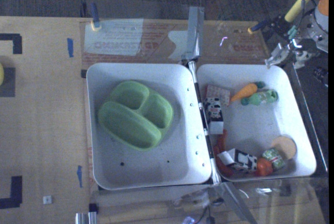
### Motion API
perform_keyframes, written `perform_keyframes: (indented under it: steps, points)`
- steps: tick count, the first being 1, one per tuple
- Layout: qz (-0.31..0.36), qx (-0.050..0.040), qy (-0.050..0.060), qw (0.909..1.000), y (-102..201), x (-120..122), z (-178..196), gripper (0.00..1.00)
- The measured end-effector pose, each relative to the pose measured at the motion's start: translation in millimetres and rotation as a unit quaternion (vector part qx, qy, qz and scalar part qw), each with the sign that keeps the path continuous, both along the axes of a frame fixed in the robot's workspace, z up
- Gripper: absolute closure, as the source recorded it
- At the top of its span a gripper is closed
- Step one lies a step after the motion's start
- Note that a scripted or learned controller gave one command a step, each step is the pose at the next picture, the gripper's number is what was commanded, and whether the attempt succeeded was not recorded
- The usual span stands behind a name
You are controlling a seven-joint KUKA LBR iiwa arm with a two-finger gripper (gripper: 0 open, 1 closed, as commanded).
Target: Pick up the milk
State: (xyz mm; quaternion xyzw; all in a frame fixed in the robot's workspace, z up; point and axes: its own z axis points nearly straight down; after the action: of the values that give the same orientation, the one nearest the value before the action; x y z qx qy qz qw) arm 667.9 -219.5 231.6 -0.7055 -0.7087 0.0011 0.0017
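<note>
Nearest you, along the near wall of the right bin point(305, 137):
- a cow-print carton point(244, 160), lying flat, its long axis running left to right, resting on a red piece point(221, 164);
- a tomato point(263, 167), touching the carton's right end;
- a tan disc point(285, 145), just beyond the tomato.

Mid-depth:
- the milk point(213, 111), a second cow-print carton, set tight against the right bin's left wall, its long axis running near to far. You should take this one as the likelier target, though the flat carton carries the same print, so treat that as a judgement;
- a pink box point(217, 94), touching the milk's far end;
- a green plate point(136, 113), alone in the left bin point(92, 134).

Farther:
- a carrot point(245, 91) and a green bottle point(261, 97), side by side, well right of the milk.

Farthest:
- the gripper point(285, 57), over the desk point(42, 113) side at the right bin's far right corner. You cannot tell whether it is spread or pressed together, and nothing is seen in it.

Key relation: the milk lies across the bin from the gripper, to the left and toward you. You will likely need a grasp across its short side, with the wall crowding one flank.
</note>
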Motion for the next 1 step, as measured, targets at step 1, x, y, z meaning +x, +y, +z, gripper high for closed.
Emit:
perform_keyframes:
  steps: [1]
  points:
    - [0.036, -0.0018, -0.004, 0.9993, -1.7, -17.4, 38.1, 0.00]
